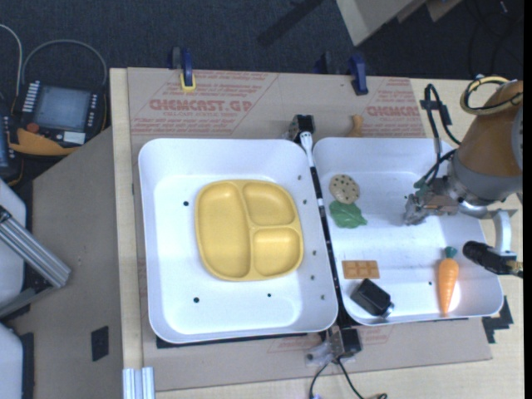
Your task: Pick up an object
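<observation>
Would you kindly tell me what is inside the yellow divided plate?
The yellow divided plate in the left bin shows three bare compartments with nothing in them; whatever lies beneath it is covered.

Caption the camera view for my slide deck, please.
Gripper lowered into right bin near cookie, carrot; yellow plate left.

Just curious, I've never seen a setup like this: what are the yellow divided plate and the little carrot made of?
The yellow divided plate looks like moulded plastic: one even colour, rounded compartment ridges, soft matte sheen. The carrot looks like a toy, probably plastic or rubber: uniform orange with a small green tip and a slight shine. The picture can't settle which.
</observation>
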`<state>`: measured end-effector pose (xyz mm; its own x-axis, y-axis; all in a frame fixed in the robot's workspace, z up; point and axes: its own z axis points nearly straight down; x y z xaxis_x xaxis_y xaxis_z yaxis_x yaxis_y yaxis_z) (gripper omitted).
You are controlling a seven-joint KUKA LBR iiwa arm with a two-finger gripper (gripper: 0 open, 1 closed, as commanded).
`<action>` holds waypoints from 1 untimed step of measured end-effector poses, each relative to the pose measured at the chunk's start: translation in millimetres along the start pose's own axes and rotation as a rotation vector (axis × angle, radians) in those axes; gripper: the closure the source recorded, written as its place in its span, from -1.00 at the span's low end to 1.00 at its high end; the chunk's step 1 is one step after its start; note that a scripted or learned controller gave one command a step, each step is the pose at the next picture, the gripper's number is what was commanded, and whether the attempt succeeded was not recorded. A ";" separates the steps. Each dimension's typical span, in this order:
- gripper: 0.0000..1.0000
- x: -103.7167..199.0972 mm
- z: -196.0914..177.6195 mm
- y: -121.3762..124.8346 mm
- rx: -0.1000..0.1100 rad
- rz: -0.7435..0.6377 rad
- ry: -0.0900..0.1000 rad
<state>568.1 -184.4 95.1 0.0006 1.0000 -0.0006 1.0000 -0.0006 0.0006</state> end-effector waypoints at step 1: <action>1.00 4.3 -62.7 -1.3 -0.006 -0.002 -0.002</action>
<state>566.7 -180.0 157.9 -0.0011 1.0000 -0.0024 1.0000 0.0011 0.0063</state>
